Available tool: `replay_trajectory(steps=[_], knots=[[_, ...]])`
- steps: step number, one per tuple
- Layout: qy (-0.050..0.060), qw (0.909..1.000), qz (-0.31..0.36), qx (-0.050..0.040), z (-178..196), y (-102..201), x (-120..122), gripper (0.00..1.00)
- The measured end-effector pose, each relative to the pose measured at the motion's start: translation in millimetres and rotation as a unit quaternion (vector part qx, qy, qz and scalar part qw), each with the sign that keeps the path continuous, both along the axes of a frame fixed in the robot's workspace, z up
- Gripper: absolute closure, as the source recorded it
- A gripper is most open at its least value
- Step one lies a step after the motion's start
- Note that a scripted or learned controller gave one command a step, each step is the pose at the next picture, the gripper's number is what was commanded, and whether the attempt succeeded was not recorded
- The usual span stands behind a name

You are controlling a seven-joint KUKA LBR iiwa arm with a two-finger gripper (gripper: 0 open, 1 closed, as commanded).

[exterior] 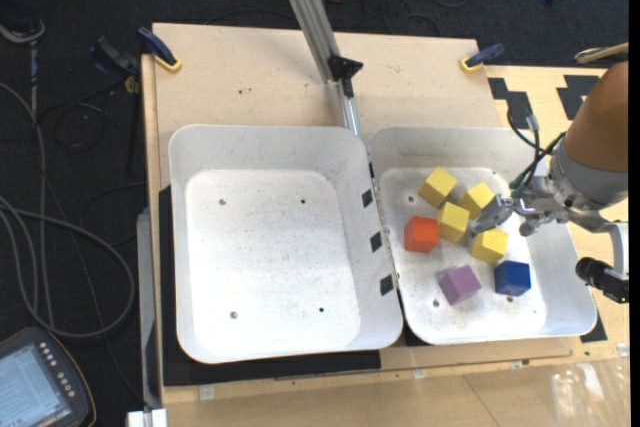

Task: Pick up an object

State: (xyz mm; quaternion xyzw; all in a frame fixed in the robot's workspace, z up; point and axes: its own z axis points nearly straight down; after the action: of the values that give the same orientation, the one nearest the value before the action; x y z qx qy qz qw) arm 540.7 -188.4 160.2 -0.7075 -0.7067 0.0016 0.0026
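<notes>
The right bin (560,315) holds several yellow cubes, among them one at the back (438,186), one in the middle (454,221) and one nearer the front (489,245). An orange-red cube (421,235) lies to their left. A purple cube (459,283) and a blue cube (512,277) sit toward the front. My gripper (497,212) reaches in from the right, low over the cluster of yellow cubes, between the right-hand yellow cube (478,196) and the front one. No cube is visibly lifted.
The left bin (190,215) stands beside the right one on the wooden bench. A slanted metal pole (310,5) crosses the back of the bench. Clamps (160,50) sit at the bench's far corners. The arm's body (600,145) hangs over the right edge.
</notes>
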Motion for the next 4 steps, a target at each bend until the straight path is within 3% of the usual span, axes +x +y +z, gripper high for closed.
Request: replay_trajectory(steps=[1, 2, 4], knots=[[0.000, 1.0000, 0.000, 0.0001, -62.9, -4.1, 0.7, 0.00], [-0.004, 1.0000, 0.000, -0.0012, -49.1, -4.5, 2.6, 1.00], [-0.007, 1.0000, 0.002, -0.0026, 77.1, -6.3, 1.6, 1.00]])
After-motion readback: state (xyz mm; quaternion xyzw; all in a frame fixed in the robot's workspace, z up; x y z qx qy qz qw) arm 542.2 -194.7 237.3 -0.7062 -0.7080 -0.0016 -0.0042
